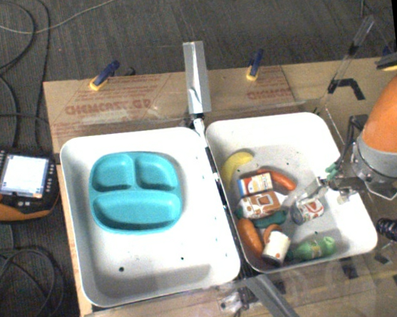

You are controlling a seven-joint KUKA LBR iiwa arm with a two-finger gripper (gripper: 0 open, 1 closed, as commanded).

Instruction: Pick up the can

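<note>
Bench w/ two shallow white bins side by side. Left bin (pixel 91 275): one teal divided tray (pixel 136 192), lying flat toward the bin's upper left. Right bin (pixel 302 123): clutter in the centre and lower half. Items: yellow banana (pixel 236 162) at upper left of pile; two small brown cartons (pixel 257 183), stacked one above the other; orange carrot-like piece (pixel 249 235) at lower left; white cup (pixel 276 246) on its side just beside it; green bottle-shaped item (pixel 313 248) near the bin's front wall. Can (pixel 309 209): red/white, tilted, right of the cartons, mid-right of bin. Gripper (pixel 323 188): enters from the right, just above and right of can, near or touching its top edge; finger spread can't be told. Arm (pixel 385 131): grey w/ orange band, over bin's right rim.
</note>
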